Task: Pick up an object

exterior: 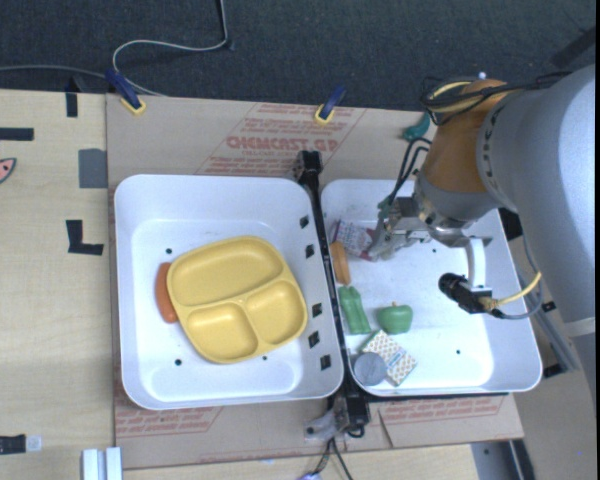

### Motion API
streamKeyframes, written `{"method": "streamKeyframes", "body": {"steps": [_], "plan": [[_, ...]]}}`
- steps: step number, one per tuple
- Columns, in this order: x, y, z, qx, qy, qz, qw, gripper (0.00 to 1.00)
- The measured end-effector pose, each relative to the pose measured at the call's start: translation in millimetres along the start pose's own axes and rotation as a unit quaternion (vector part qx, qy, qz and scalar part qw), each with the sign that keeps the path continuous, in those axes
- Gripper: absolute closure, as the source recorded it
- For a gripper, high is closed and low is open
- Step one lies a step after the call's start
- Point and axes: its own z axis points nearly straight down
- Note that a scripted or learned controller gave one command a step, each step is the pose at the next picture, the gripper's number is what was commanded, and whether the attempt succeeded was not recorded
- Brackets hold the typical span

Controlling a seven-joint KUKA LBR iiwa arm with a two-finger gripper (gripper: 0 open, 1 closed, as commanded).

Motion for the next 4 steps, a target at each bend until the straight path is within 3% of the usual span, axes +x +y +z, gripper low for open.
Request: {"method": "streamKeyframes", "body": {"steps": [1,2,3,4], "plan": [[-0.1,0.0,0.0,0.0,0.0,0.0,1.0,0.0],[2.1,59.3,28.8,-0.001,0.001,0.0,1.0,0.0],[1.4,59.2,18.9,0.0,-0.001,-0.001,1.0,1.0],[1.7,59.1,19.1,0.0,-0.001,-0.001,1.0,0.0]]}}
